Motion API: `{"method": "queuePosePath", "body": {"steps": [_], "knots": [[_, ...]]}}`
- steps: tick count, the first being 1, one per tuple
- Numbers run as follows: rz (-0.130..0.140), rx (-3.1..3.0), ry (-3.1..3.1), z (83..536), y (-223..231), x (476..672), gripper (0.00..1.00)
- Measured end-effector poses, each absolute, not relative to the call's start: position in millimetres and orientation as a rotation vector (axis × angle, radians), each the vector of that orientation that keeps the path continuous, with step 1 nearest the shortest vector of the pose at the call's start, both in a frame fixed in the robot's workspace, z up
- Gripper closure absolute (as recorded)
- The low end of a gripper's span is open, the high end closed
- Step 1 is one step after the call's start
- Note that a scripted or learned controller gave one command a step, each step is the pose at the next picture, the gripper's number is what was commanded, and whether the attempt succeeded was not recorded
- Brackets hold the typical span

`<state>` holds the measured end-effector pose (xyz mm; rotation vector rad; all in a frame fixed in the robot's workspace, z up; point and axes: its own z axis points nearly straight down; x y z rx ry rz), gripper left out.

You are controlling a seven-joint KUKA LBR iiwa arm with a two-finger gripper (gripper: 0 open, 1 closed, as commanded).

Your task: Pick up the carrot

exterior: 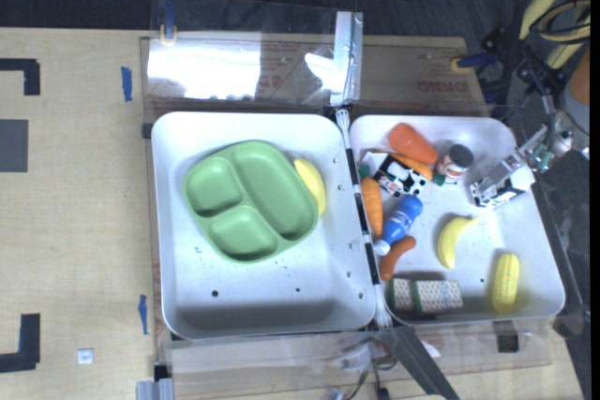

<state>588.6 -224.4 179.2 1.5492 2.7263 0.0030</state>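
Observation:
The carrot (373, 207) is a short orange root with a green top. It lies along the left wall of the right bin (544, 244), next to the divider between the bins. A blue bottle (402, 220) rests against its right side. My gripper (496, 188) hangs over the right part of the same bin, well to the right of the carrot and apart from it. It sits just above a yellow banana (452, 240), and I see nothing held in it.
Around the carrot lie an orange vegetable (413, 143), a black-and-white toy (398, 174), a small can (457, 159), a red-orange sausage shape (397, 256), a corn cob (504, 281) and a speckled box (427, 295). The left bin (178, 276) holds a green divided plate (248, 199) and a yellow fruit (311, 183).

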Motion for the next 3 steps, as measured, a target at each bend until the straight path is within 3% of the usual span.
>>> {"method": "queuePosePath", "body": {"steps": [1, 2, 3], "knots": [[0.000, 1.612, 2.700, 123.8, -223.9, 520.6, 0.00], [0.001, 1.617, 2.697, 130.8, -225.8, 521.3, 1.00], [0.001, 1.153, 2.919, 196.3, -185.5, 598.1, 1.00]]}}
